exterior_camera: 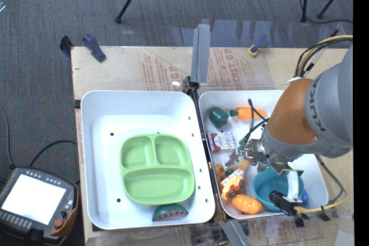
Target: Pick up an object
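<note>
Down at the near edge of the left bin, a watermelon-slice toy lies just below the green divided plate, well out of the action. All the action is over in the right bin, where the arm is bent low over a heap of toy food.

And the end effector is right down among it, hovering at the middle of the bin's left half! Is it spread or clamped? Honestly, I cannot tell, because the metal tip blurs into the clutter, and nothing shows plainly held by it. The likeliest target is the small pile just below the tip: a red-and-yellow fries toy with an orange piece beside it. A dark red packet lies just above the tip, and farther up sit a dark green toy and a carrot. On the arm's near side, a blue bowl rests partly under the wrist.

So my read is that this is the reach-and-descend step, with the grasp itself not yet proven. What does the next move call for? Settling squarely over one single item, closing on it cleanly, then lifting straight up without snagging the neighbours or the bowl's rim. It's tight in there, and pieces touching each other could easily slide away. Around it all, the brown worktop carries both bins.
</note>
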You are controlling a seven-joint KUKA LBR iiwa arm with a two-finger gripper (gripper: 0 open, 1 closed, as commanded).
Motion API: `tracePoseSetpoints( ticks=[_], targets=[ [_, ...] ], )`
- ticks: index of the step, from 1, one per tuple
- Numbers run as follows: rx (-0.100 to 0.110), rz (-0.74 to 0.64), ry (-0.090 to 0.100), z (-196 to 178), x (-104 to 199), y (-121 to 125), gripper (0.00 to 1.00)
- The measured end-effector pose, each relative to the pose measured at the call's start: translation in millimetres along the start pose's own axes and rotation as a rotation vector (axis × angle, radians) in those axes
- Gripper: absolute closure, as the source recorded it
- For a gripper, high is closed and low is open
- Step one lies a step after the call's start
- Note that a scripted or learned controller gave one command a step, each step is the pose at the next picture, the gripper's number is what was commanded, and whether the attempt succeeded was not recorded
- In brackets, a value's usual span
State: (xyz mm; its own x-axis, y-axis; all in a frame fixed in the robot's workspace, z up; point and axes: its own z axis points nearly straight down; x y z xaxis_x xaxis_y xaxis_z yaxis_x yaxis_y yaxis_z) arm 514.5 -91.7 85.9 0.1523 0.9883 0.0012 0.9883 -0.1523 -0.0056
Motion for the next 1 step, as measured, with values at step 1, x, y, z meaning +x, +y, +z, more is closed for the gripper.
tracePoseSetpoints(
  ticks=[1],
  targets=[
    [0.002, 0.007, 0.001, -8.5, -1.1, -0.2, 1.0]
  ],
)
